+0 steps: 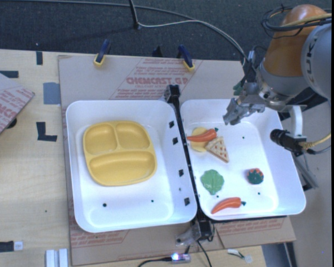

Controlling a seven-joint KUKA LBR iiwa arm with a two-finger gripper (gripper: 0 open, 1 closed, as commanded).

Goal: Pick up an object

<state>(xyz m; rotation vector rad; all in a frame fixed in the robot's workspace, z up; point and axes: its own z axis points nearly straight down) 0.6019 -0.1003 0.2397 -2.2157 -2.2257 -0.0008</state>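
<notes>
So the arm (292, 49) comes in from the upper right of the frame, and its gripper (234, 115) hangs over the upper part of the right bin (284, 177), just above and to the right of the toy food. Honestly can't tell if the fingers are apart or together, it's just a dark blob from this angle, and nothing shows between them.

In that right bin, a red chili pepper (203, 137) lies over something yellow (198, 131) near the bin's upper left, with a pizza slice (218, 149) touching it on the lower right. Lower down sits a green leafy piece (212, 181), a small red-and-green thing (255, 176) to its right, and a second orange-red pepper (227, 204) near the bottom edge.

The left bin (100, 210) has a yellow divided plate (119, 152) in it.
</notes>
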